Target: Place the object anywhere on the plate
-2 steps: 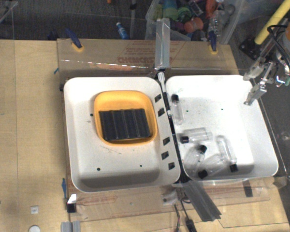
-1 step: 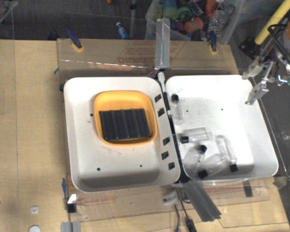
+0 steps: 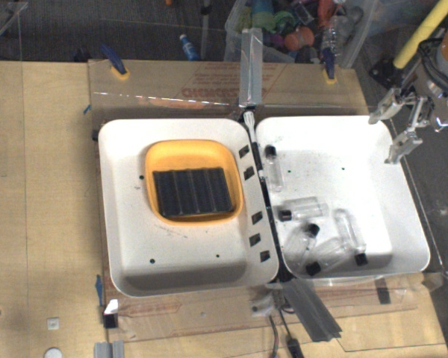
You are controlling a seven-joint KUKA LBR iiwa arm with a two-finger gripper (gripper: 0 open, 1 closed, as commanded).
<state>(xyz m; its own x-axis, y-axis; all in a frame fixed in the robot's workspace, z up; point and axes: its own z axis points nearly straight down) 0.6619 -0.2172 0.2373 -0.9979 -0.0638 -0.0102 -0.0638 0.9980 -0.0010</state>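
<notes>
Gripper (image 3: 403, 136) hangs over right bin's (image 3: 373, 136) far rim (bottles (image 3: 321, 233) near corner)

No legible text or labels

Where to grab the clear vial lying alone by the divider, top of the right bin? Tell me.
Take the clear vial across its body's middle, coming straight down. It lies flat and lengthwise along the divider, black cap up-frame, apart from the pile, so close across its narrow width.
</notes>
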